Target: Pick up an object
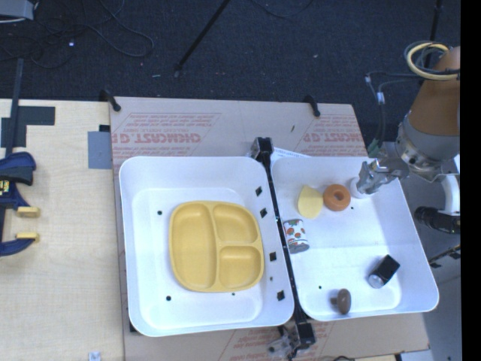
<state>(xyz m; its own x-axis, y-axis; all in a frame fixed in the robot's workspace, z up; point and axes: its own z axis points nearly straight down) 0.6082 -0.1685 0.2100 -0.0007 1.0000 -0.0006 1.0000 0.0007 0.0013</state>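
In the right bin (353, 243) lie a pale yellow lump (309, 201), an orange ring-shaped piece (337, 197), a small printed can (296, 235), a black and silver block (384, 270) and a brown pebble-like item (342, 300). My gripper (366, 181) hangs at the bin's far right rim, just right of the orange ring. Nothing shows between its fingers. The arm's orange band (436, 107) rises above it at the right edge.
The left bin (146, 194) holds a yellow divided plate (216, 245). A black clip divider (272, 224) runs between the bins. Cardboard (188, 130) lies under both bins. A blue clamp (13, 194) sits on the wooden bench at far left.
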